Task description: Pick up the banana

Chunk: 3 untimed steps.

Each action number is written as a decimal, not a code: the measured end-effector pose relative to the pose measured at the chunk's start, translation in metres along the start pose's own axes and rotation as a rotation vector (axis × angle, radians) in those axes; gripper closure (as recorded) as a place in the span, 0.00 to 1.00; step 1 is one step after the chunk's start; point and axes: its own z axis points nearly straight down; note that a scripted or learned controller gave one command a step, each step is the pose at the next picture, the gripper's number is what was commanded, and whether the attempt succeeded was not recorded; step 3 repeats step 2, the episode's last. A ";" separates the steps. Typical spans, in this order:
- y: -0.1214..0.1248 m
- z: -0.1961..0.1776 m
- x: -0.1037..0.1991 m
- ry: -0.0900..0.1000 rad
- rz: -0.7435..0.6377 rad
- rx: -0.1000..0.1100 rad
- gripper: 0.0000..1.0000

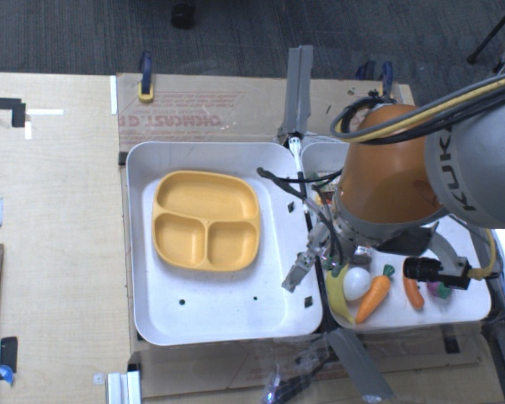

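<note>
A single fixed camera looks down at a slant from above the pale wooden bench (50,225), far enough back to take in both shallow white plastic bins (143,225) and dark floor beyond. The grey, orange-banded arm (396,175) looms near the lens, entering from the right.

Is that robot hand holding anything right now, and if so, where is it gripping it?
It cannot be told. The gripper hangs over the divide between the bins, with no object seen in it, and the banana lies in the right bin.
</note>
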 end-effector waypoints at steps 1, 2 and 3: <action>-0.052 0.041 -0.056 0.005 -0.007 -0.021 0.00; -0.004 0.000 -0.003 -0.001 -0.204 -0.001 0.00; -0.004 0.000 -0.003 -0.001 -0.204 -0.001 0.00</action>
